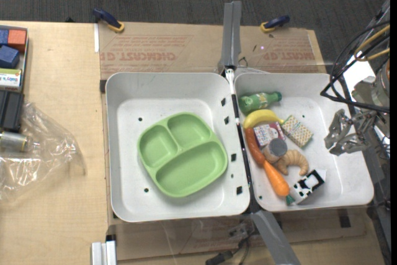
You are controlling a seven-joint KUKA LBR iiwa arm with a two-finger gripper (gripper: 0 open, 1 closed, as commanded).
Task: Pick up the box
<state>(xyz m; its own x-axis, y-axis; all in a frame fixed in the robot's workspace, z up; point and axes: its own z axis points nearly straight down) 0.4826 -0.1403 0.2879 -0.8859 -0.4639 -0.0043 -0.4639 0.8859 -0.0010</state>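
Note:
Two small boxes lie in the right bin. A pale box with a green dotted pattern rests near the bin's middle, and a pink and white box lies just left of it, under the banana. My gripper hangs over the right side of this bin, to the right of the patterned box and apart from it. It looks open, and nothing sits between its fingers.
Around the boxes lie a green bottle, a carrot, a croissant, a grey disc and a black and white carton. The left bin holds a green divided plate.

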